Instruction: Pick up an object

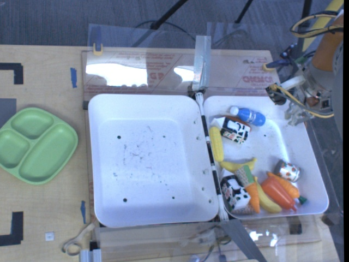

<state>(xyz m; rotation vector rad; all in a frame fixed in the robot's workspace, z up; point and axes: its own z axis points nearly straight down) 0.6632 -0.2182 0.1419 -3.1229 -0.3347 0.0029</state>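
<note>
End effector (297,113) hangs over right bin's (313,152) upper right rim, holding nothing; can't tell its state. Toys lie in right bin: blue bottle (248,115) touching milk carton (235,130), corn (216,144) along left wall, banana (238,165), carrot (280,192), cow toy (235,193), small can (289,172). Left bin (103,119) beside it. Green plate (35,144) on surface (38,70), far left.

Toy foods (256,162) lie jumbled in the right bin (313,162).

Green divided plate (37,145) left of bins (103,113)
</note>
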